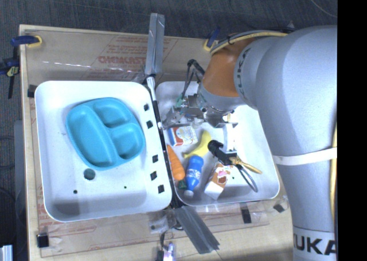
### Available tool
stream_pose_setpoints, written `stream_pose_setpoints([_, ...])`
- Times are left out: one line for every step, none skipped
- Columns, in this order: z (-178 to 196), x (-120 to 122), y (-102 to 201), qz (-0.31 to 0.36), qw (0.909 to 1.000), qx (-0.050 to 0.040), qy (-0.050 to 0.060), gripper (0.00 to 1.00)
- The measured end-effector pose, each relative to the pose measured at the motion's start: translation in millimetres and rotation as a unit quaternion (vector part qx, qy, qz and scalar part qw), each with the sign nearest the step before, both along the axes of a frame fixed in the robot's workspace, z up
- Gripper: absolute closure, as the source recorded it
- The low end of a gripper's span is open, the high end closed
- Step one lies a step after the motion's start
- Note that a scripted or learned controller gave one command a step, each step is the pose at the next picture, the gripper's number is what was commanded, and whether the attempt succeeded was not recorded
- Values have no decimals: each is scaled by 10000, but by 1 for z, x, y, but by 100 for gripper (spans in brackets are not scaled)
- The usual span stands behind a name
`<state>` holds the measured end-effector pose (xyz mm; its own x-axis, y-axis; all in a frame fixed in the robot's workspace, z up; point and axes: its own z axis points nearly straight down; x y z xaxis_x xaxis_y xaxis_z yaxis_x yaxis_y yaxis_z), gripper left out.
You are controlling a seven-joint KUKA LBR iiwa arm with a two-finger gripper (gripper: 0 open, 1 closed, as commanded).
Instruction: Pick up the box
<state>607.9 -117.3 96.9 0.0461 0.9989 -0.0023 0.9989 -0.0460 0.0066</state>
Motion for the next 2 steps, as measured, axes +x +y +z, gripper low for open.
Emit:
stream_pose_setpoints([-5,49,-48,-29,10000,16,47,0])
stream_pose_setpoints([-6,-21,-7,-557,9984,14,52,0])
